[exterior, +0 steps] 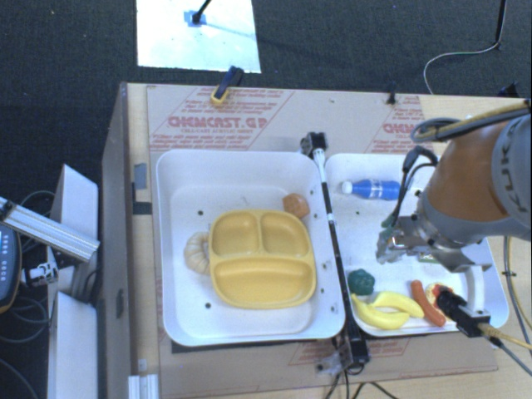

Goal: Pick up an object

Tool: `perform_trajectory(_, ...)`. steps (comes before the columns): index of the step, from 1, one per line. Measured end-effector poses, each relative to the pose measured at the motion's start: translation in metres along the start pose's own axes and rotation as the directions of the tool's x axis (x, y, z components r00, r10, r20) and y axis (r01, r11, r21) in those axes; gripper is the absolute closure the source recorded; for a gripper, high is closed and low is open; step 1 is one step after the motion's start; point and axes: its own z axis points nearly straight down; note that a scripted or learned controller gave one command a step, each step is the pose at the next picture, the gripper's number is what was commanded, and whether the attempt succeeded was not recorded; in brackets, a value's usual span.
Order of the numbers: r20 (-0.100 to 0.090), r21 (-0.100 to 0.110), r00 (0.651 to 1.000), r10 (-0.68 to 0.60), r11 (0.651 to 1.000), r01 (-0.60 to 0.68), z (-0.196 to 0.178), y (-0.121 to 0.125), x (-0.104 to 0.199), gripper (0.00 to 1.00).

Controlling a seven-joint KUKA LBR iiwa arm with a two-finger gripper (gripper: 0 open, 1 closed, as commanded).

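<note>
Yellow plastic catches our eye first: a toy banana (pixel 388 309) lies at the lower edge of the right bin (pixel 353 210), its long axis running roughly left to right across the frame. We judge it the likeliest thing to pick, since it sits just below and slightly left of the hand (pixel 397 246), which hovers over the bin's bare middle. Whether the hand's fingers are apart or together we cannot tell; the metal parts blur into one another, and nothing shows between them.

Crowding matters here. A dark green piece (pixel 361 282) touches the banana's left end, and an orange-red sausage (pixel 424 302) lies just beside its right end, so a descent needs to land on the banana's middle. A blue and white bottle (pixel 371 189) rests well apart at the bin's upper part, pointing left to right.

In the left bin (pixel 179 306) we see a yellow divided tray (pixel 262 256), a tan lump (pixel 295 205) and a pale round thing (pixel 198 253), across the divider from the hand.
</note>
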Motion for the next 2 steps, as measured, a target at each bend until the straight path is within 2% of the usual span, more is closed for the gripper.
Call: perform_trajectory(2, -0.001, 0.001, 1.0, -0.001, 1.0, 0.001, 0.0, 0.0, 0.103, 1.0)
